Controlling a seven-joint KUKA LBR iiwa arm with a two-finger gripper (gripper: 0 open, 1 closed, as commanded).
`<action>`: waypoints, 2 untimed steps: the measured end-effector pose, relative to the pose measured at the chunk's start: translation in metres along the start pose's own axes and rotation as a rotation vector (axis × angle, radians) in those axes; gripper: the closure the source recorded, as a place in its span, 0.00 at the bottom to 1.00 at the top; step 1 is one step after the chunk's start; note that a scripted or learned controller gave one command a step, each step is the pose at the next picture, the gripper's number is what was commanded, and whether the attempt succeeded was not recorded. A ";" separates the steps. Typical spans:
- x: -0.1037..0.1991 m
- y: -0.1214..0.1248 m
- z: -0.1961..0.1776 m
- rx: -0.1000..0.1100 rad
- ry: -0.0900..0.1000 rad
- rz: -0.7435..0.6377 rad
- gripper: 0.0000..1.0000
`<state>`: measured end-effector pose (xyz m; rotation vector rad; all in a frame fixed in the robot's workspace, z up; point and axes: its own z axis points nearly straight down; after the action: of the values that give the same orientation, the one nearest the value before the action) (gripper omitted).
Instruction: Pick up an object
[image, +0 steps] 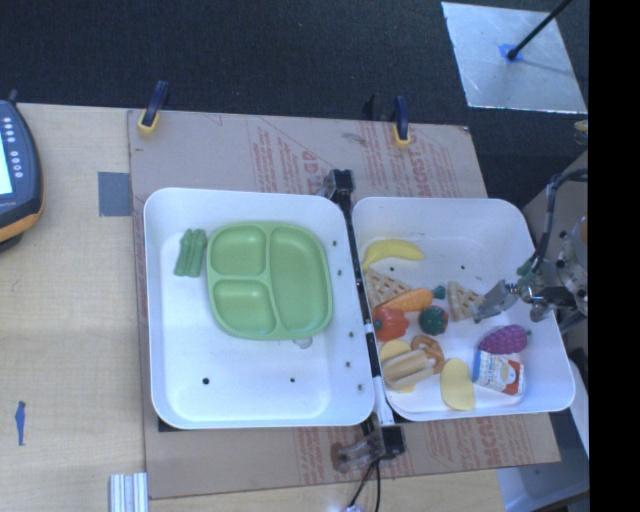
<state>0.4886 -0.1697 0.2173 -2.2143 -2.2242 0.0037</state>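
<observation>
Camera view, left to right: I see a green bean (190, 252) beside a green tray (270, 279) in the left bin (165, 330). The right bin (480, 220) holds the crowd: banana (392, 251), carrot (409, 299), tomato (390, 323), hot dog (403, 365), waffle (461, 298), grapes (502, 339) and a small carton (498, 373). My claw (497, 298) hangs at that bin's right side, just beside the waffle; I cannot tell whether it is spread or pressed together, and nothing sits in it. I would judge the grapes or carton best, being apart from the clutter: centre over one, descend straight. The red print on the cardboard under the bins is too faint to read, as is the carton label.
</observation>
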 end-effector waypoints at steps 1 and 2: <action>0.048 0.053 0.110 0.007 0.003 -0.004 0.00; 0.044 0.055 0.096 -0.001 -0.002 -0.002 1.00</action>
<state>0.5433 -0.1252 0.1215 -2.2133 -2.2275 0.0051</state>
